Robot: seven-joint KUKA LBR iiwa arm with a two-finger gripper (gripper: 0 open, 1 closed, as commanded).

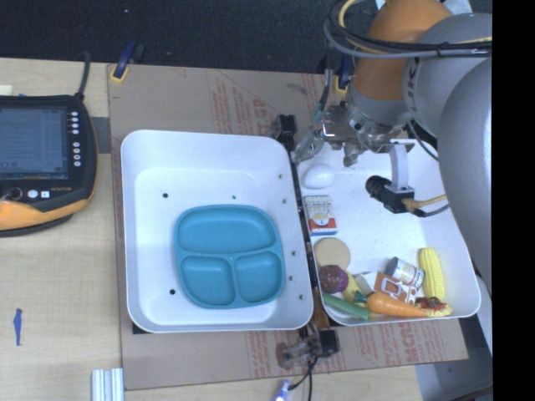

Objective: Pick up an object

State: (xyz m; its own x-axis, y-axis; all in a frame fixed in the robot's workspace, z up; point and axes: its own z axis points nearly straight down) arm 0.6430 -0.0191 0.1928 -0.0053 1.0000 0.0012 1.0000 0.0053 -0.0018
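Bins sit side by side on the brown cardboard-covered bench. One shallow white plastic bin on the left holds a teal plastic plate with three compartments, lying flat near its middle with nothing on it. A second shallow white bin on the right holds the loose items: a small white rounded egg-like object near its upper left corner, a little printed carton with red and blue marks just below that, a tan round cracker-like disc, a dark purple round piece, a green pod-shaped piece, an orange toy carrot, a small printed can lying on its side and a yellow toy corn cob, the last several crowded along the near edge. Above the white egg-like object hangs the grey arm's gripper, just beside it; whether it is open or closed cannot be made out from this angle. A black handheld control pendant with a screen rests on the bench, well left of both bins.
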